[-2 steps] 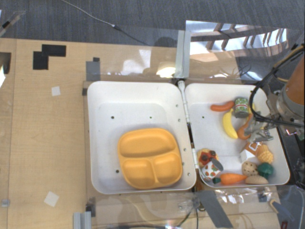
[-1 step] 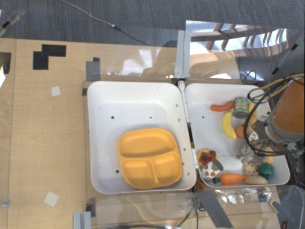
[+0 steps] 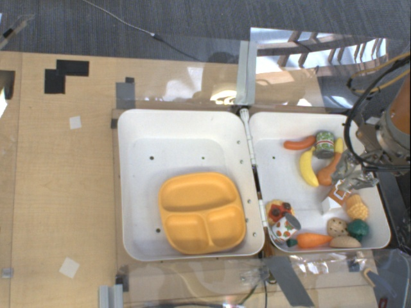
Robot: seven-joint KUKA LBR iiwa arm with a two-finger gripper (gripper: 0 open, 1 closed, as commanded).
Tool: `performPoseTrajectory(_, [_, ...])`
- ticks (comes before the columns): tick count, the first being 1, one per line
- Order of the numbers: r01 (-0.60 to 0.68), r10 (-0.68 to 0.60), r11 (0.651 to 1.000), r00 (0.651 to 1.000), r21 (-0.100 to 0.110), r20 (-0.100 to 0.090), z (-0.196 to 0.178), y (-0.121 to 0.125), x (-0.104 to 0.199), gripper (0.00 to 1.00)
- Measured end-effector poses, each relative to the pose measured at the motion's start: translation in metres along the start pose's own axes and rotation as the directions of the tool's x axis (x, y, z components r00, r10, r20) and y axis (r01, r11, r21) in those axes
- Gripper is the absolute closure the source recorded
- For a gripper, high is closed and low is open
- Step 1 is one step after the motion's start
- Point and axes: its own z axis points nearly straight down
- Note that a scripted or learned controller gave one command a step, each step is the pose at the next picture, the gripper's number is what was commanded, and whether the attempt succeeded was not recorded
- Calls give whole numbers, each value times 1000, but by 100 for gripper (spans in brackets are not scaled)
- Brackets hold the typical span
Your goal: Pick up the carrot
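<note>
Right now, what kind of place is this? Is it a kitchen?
Probably not a kitchen, more likely a robot lab. A grey robot arm reaches over two white bins on a wooden bench. The food is toys: a banana, a carrot, and a yellow divided plate.

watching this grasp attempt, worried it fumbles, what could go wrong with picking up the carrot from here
The gripper sits in the crowded right bin, over an orange piece beside the banana, so it may snag or shove a neighbour. Several orange items look alike: the carrot by the front wall, a sausage-like piece farther back. The program could take the wrong one. The carrot also touches other toys, which leaves little room.
</note>
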Motion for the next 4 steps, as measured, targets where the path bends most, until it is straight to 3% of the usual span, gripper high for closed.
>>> performPoseTrajectory(1, [59,-59,998,998,-14,-6,35,47,-9,100])
performPoseTrajectory(2, [445,-445,895,895,-13,3,16,70,-110,100])
performPoseTrajectory(3, [588,-588,809,809,-21,2,64,158,-77,100])
performPoseTrajectory(4, [655,-655,756,756,-12,4,23,135,-64,100])
